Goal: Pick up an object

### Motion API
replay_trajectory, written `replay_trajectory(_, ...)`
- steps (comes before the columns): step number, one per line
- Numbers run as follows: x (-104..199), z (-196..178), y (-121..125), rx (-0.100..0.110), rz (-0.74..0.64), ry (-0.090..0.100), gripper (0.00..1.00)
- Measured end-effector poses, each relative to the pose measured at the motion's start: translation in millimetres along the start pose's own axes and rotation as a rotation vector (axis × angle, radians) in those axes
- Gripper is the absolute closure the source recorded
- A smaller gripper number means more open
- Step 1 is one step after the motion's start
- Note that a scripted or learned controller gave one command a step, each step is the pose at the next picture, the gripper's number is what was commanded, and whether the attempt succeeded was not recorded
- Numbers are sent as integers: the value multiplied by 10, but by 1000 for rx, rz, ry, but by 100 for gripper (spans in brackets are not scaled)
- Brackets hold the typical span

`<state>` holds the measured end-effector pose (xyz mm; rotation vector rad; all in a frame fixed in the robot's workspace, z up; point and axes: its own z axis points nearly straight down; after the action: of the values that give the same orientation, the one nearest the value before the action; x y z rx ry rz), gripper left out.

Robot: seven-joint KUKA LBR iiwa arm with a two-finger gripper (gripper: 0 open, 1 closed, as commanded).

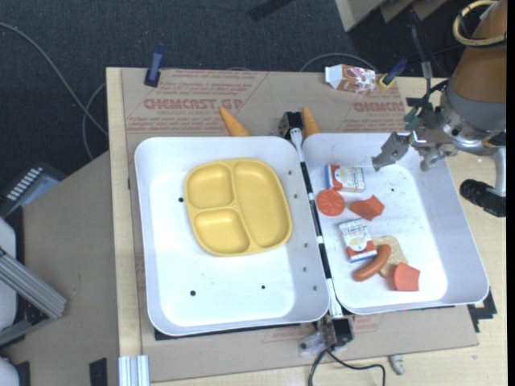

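The gripper (409,153) hangs over the far part of the right bin (451,215), with its two fingers apart and nothing between them. One finger (386,153) reaches left, the other (429,158) sits closer to the arm (481,79).

The bin's things all lie left and nearer than the gripper. Closest is a small carton (347,178), just left of the left finger and a little nearer. Beside it lies a red disc (330,203), with a red wedge (368,208) to the right of that. Nearer still come a second carton (356,239), a sausage (372,264) (touching a slice of bread (392,252)), and a red block (406,277) at the near edge of the group, well apart from the gripper.

The left bin (161,256) holds a yellow tray (237,205) with three compartments. Two orange carrots (234,122) lie on the board (201,95) beyond the bins, and another carton (351,77) lies beyond the right bin.
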<state>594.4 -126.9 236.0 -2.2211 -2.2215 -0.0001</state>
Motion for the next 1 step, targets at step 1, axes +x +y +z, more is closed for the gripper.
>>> replay_trajectory(1, -24, 1515, 218, -1, 0, 0, 0)
